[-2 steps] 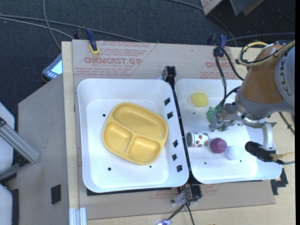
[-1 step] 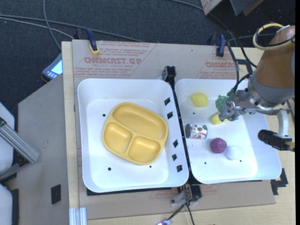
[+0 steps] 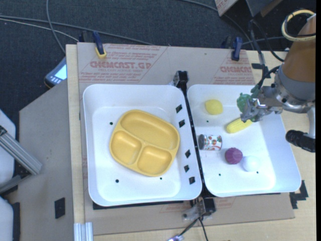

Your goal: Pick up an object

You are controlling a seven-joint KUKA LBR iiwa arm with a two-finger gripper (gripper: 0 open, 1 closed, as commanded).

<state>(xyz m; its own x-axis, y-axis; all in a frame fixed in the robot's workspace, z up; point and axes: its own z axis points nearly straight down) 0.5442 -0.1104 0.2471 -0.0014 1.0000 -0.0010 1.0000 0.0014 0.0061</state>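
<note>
The gripper (image 3: 249, 112) hangs low over the right bin (image 3: 281, 182), and from where I stand I cannot tell what state it is in; something green (image 3: 244, 102) sits tight against it, yet nothing shows it is held. Just beneath the tool lies a yellow corn cob (image 3: 237, 126), tilted, probably the nearest target. A yellow lemon-like ball (image 3: 214, 107) rests a little beyond it toward the divider. Further off sit a small can (image 3: 210, 142) on its side, a purple ball (image 3: 233, 155) and a white ball (image 3: 249, 163). The left bin (image 3: 95, 134), well away from the tool, carries a yellow divided plate (image 3: 144, 142), likely kept apart as a drop-off place.
</note>
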